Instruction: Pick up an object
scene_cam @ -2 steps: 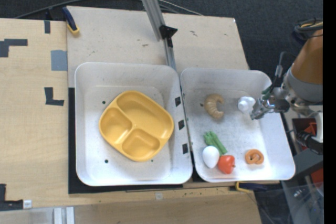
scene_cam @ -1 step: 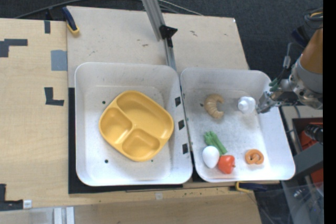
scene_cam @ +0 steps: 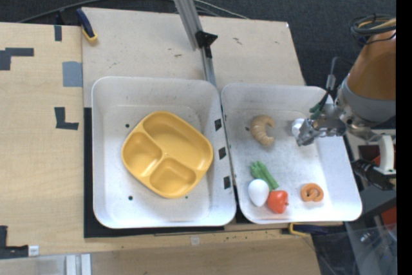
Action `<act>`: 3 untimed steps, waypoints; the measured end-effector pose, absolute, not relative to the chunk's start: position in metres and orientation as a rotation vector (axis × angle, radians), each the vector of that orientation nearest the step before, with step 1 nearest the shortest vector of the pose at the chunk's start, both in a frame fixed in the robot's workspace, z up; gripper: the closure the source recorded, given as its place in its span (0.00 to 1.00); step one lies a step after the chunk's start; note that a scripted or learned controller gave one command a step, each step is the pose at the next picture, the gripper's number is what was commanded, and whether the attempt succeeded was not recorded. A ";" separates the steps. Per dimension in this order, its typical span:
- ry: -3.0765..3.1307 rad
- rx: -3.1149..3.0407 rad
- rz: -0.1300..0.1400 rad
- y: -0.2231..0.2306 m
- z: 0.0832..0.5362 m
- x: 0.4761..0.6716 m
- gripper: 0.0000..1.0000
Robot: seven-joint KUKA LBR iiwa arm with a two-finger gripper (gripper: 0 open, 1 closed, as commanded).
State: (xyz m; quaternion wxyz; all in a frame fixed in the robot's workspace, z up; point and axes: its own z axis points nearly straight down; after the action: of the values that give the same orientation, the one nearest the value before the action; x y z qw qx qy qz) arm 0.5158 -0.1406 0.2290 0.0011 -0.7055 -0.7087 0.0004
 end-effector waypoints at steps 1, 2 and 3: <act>-2.225 -2.212 0.002 -0.090 0.219 0.509 1.00; -2.227 -2.210 0.001 -0.027 0.218 0.503 1.00; -2.227 -2.210 0.002 0.022 0.222 0.493 1.00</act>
State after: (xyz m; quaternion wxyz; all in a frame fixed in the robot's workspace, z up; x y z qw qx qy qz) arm 0.4930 0.0224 0.2222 0.0020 -0.7045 -0.7097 0.0005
